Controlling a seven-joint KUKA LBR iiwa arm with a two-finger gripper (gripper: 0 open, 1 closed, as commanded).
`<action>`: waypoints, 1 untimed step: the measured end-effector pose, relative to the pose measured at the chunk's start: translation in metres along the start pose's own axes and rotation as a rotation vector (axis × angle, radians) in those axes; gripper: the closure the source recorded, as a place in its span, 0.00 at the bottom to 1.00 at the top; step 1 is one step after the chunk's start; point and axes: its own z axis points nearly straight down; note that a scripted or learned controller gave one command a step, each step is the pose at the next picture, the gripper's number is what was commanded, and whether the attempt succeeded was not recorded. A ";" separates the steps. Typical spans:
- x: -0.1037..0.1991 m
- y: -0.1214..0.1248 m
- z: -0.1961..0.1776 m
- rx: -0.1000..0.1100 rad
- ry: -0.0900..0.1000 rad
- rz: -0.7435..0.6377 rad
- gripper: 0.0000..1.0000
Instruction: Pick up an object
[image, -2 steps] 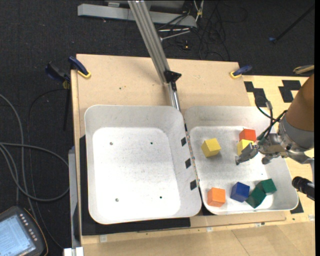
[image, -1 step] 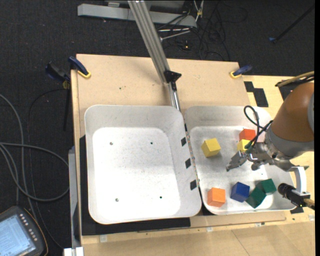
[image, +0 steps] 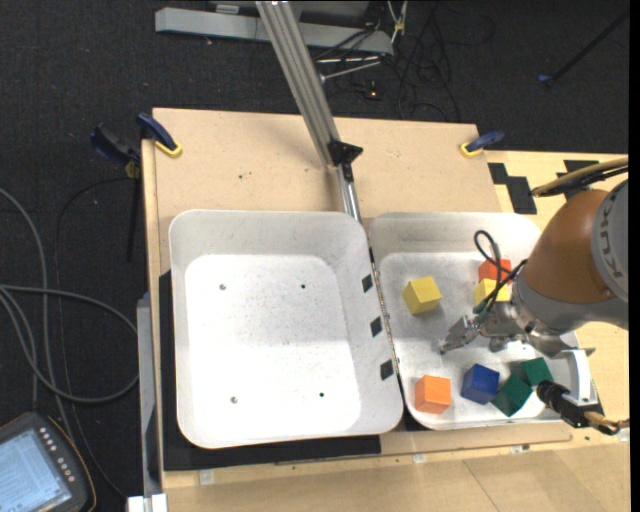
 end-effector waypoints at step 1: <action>0.000 0.001 -0.012 -0.003 0.000 0.000 1.00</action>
